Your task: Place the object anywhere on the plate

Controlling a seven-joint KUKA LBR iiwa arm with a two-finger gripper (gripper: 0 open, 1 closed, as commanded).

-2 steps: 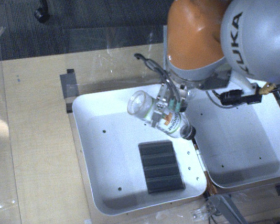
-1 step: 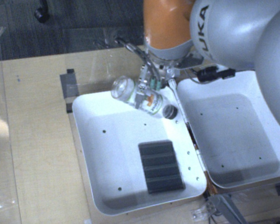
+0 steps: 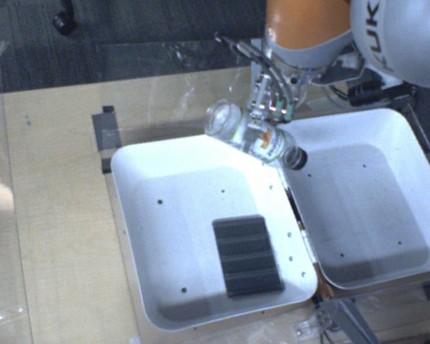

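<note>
A clear bottle (image 3: pixel 231 123) with a black cap (image 3: pixel 295 159) hangs tilted over the back rim where the two bins meet, cap end low and to the right. My gripper (image 3: pixel 264 126) comes down from the upper right and is shut on the bottle's middle. The plate (image 3: pixel 247 256), a dark ridged rectangle, lies flat in the front middle of the left bin (image 3: pixel 149 219), well below and in front of the bottle. The grey arm with its orange band fills the upper right.
The right bin (image 3: pixel 415 199) sits beside the left one, their rims touching along the middle. A clear screen stands at the left over the wooden bench (image 3: pixel 54 235). Cables and brackets lie along the bench's front edge.
</note>
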